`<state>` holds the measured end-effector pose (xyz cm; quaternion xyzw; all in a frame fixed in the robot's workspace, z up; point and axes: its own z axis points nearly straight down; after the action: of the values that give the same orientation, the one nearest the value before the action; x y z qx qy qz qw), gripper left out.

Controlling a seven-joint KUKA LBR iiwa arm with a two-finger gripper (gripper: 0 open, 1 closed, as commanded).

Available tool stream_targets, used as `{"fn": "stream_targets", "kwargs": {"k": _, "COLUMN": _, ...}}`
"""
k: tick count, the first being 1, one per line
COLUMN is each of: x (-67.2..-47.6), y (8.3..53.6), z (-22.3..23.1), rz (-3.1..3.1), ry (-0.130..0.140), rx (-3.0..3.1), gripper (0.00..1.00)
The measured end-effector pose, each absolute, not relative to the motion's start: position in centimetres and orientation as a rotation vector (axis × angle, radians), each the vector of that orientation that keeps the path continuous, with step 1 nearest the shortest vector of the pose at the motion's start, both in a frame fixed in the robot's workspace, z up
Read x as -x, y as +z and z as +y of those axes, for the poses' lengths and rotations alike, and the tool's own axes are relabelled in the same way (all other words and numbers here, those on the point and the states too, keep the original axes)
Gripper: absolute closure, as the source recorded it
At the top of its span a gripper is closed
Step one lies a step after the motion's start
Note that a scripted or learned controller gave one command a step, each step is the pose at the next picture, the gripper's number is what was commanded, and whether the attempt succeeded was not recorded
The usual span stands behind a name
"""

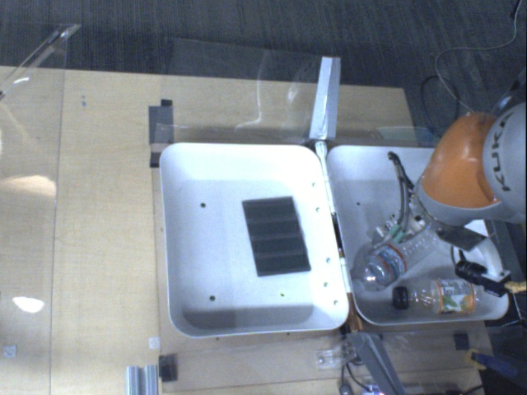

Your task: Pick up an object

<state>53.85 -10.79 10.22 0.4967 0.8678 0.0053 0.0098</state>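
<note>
Camera view | arm (473,167) bent low over right bin (362,179) above bottles (387,262) | pincer state: cannot tell

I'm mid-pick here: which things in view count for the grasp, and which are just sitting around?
In play:
- arm, reaching over the right bin
- clear bottle with a blue label, lying in that bin below the wrist
- clear bottle with a dark cap, lying along the bin's near wall

Just lying about:
- dark ridged slab in the left bin
- clear panel on the bench
</note>
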Motion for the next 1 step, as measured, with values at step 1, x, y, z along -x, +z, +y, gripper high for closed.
{"fn": "stream_targets", "kwargs": {"k": 1, "x": -53.84, "y": 10.21, "z": -10.78, "rz": 2.710, "ry": 0.016, "rx": -1.551, "gripper": 0.00}}
